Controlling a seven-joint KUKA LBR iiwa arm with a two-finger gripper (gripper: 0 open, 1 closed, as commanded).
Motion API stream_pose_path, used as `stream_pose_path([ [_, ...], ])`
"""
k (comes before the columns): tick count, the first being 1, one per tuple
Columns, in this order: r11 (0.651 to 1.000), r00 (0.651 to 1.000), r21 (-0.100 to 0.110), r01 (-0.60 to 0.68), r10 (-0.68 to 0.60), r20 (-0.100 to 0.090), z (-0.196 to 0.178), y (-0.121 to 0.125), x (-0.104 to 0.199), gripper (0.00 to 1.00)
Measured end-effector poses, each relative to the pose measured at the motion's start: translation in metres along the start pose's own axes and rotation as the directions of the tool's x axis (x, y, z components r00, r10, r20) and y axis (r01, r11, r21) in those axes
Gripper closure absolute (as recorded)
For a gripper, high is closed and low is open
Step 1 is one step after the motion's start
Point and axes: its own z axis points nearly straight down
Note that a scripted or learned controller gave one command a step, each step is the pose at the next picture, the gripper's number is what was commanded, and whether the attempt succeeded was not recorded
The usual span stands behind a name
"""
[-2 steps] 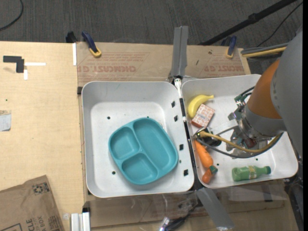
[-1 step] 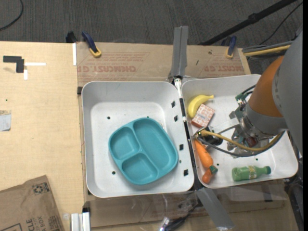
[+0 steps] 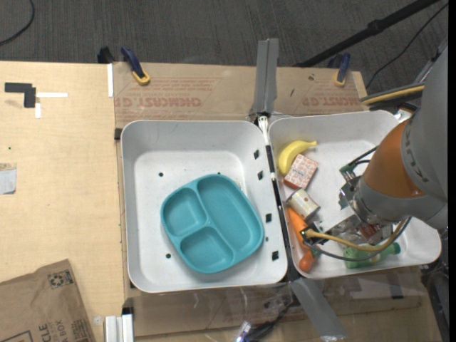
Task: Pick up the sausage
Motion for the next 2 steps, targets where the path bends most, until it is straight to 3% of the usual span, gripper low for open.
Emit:
stream_pose_path([
  [1, 0.987, 0.987, -0.002, -0.161, 0.161, -0.011, 0.0062, 0.0128, 0.0355, 1.00],
  [2, 0.988, 0.988, -0.001, -0.156, 0.156, -0.011, -0.0036, 0.0128, 0.0369, 1.00],
])
